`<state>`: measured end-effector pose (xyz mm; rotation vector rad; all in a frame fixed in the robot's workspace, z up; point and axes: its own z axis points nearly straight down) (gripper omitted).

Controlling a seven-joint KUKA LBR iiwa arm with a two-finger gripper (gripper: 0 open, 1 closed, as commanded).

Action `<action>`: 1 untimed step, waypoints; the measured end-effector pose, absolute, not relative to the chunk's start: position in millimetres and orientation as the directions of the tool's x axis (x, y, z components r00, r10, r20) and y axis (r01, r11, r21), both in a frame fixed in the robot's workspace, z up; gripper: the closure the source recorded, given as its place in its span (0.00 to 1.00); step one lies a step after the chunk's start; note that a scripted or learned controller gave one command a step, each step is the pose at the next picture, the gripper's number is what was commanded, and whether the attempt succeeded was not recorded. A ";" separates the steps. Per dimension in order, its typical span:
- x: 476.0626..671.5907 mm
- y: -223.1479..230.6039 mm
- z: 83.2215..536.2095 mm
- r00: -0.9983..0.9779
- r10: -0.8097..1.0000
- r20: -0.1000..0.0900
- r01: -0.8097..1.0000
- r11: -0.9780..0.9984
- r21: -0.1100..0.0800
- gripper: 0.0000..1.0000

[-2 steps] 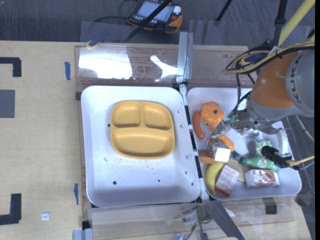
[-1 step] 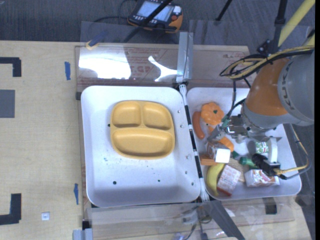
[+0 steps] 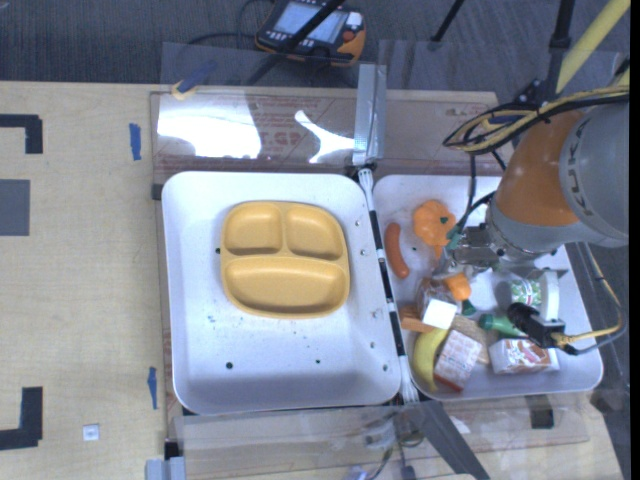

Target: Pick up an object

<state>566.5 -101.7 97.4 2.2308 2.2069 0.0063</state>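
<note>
Two white bins are carried by the tabletop (image 3: pixel 80 268). Small objects are piled in the right bin (image 3: pixel 585 373): an orange pepper (image 3: pixel 434 222), a red sausage (image 3: pixel 397 249), a banana (image 3: pixel 427 356) and small cartons. The tool (image 3: pixel 470 258) is lowered above them, close to the pepper; its opening cannot be told. A yellow divided plate (image 3: pixel 285 258) is seen in the left bin (image 3: pixel 200 348).

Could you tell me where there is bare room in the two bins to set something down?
The left bin has free floor all round the yellow divided plate, widest along its near edge. The right bin is crowded: orange pepper, sausage, banana and packets lie close together under the tool.
</note>
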 end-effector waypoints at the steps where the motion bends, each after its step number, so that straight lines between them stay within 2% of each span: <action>1: 589.7 -97.2 87.0 -0.055 0.998 -0.001 0.998 0.055 0.004 1.00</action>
